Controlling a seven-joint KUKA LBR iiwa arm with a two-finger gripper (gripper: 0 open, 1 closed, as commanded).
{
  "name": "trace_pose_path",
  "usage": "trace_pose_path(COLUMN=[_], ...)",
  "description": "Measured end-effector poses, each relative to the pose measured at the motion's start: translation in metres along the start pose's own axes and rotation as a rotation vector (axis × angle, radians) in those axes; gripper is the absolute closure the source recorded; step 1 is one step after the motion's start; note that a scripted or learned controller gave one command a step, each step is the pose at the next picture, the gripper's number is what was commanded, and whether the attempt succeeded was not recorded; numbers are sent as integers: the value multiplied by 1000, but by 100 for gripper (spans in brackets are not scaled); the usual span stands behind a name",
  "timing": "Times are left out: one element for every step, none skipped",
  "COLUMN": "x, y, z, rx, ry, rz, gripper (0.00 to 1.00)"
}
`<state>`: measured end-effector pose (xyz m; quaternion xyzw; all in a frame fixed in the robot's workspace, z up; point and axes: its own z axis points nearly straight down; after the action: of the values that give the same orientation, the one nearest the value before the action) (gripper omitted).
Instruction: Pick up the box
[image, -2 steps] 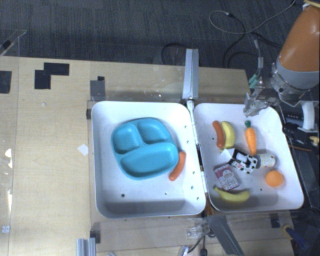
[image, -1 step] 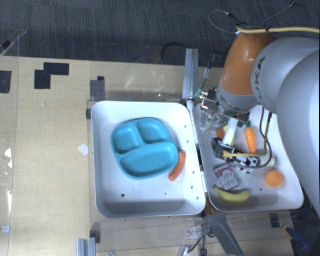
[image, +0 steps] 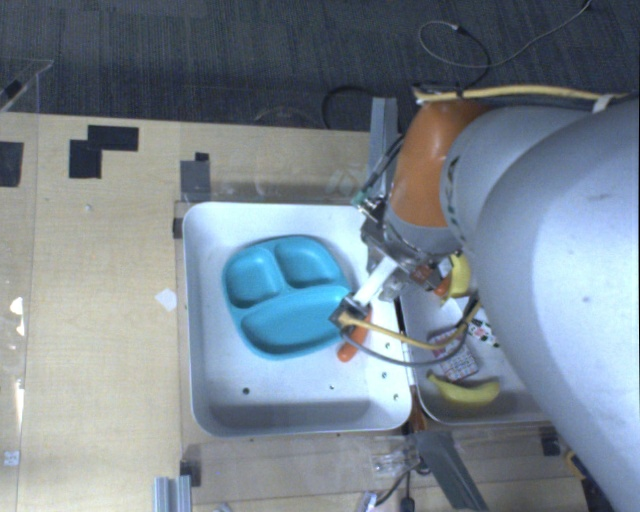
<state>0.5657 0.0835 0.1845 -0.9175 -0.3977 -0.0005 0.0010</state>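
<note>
- Your gripper hangs low over the inner edge of the left bin, close to the wall that parts the two bins. It sits at the end of the grey arm, just below the orange band.
- You cannot tell from this view whether the gripper is released or clenched; its tip is lost among the dark wrist parts. Nothing can be seen held in it.
- The box, as far as you can make it out, is the small pale thing with red and dark marks in the right bin. It lies flat just above the banana, and the arm hides its far side. It is too small and blurred to be sure of.
- The box is apart from the gripper, lower in the view and on the other side of the parting wall.
- The banana lies along the near wall of the right bin, curved ends up.
- A yellow thing shows higher in the right bin, pressed close under the arm; you cannot tell its shape.
- In the left bin a blue plate with three compartments lies flat, towards the bin's right half.
- A small orange piece lies touching the plate's lower right rim.
- The bench to the left bears black patches near its far edge.
</note>
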Motion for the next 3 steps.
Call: trace_pose_path(x=[-68, -74, -46], y=[-30, -26, 58], z=[0, -65, -39], rx=[0, -3, -2], ry=[0, 2, -1], rz=[203, 284, 406], gripper=[100, 100, 100])
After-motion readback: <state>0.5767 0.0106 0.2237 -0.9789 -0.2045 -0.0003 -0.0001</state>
